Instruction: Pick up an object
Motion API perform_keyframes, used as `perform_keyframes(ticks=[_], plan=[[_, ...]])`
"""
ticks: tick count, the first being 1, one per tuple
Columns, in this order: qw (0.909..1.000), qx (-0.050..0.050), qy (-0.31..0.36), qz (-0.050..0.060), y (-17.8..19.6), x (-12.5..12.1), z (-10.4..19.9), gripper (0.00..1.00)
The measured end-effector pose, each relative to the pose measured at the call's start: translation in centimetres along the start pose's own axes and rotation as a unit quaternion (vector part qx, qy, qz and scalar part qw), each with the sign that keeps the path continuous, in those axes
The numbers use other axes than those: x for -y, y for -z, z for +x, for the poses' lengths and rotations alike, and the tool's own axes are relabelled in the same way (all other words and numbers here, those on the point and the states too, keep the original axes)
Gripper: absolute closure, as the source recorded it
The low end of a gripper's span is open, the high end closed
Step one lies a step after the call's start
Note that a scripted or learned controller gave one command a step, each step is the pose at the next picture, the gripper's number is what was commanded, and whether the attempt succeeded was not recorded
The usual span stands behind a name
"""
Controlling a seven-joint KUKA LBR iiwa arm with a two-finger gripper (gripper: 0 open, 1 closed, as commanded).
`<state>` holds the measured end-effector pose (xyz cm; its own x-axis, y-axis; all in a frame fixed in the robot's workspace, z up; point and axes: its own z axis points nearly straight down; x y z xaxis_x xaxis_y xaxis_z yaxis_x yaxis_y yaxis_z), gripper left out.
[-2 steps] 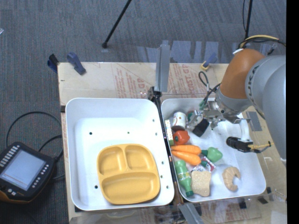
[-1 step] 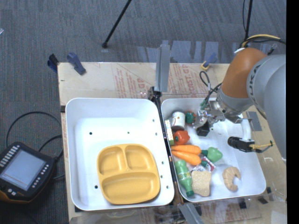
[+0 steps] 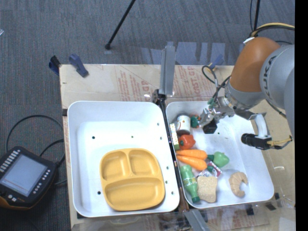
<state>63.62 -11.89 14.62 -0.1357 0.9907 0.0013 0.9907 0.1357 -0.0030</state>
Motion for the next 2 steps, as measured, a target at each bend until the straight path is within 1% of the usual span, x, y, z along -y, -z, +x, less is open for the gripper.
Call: perform_keyframes(ticks=[1,2], plan=[[0.9999,0.000,-0.015,0.001,-6.1,-0.6,-1.4,1.00],[1.0000,0.000,-0.007,-0.004,4.3,-1.6,4.3,1.00]])
